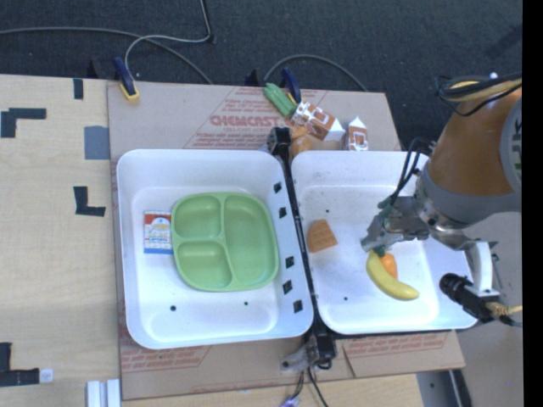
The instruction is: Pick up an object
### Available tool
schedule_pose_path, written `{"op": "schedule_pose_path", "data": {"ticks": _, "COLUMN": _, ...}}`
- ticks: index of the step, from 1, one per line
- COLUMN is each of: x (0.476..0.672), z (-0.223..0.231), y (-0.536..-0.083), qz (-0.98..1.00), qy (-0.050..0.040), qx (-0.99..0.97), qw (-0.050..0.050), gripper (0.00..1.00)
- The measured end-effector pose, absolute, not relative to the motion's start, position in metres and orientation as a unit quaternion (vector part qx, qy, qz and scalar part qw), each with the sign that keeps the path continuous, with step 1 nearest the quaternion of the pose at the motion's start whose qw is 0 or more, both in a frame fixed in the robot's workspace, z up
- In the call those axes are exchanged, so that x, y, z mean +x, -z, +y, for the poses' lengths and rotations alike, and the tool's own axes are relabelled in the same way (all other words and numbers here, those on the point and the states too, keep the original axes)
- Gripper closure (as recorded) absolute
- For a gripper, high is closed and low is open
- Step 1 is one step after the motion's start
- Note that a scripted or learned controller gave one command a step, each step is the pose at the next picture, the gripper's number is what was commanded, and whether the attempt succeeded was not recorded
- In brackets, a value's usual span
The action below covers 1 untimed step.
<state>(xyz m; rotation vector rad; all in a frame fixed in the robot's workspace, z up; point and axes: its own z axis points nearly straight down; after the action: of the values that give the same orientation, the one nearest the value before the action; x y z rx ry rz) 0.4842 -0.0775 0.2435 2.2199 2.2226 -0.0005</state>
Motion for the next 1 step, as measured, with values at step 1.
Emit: {"op": "schedule_pose_path", "data": {"ticks": 1, "x": 0.5422, "z": -0.0103, "y": -0.2125, "qz": 0.708, "qy": 0.0006, "qx": 0.707, "qw": -0.001, "gripper": 1.00}}
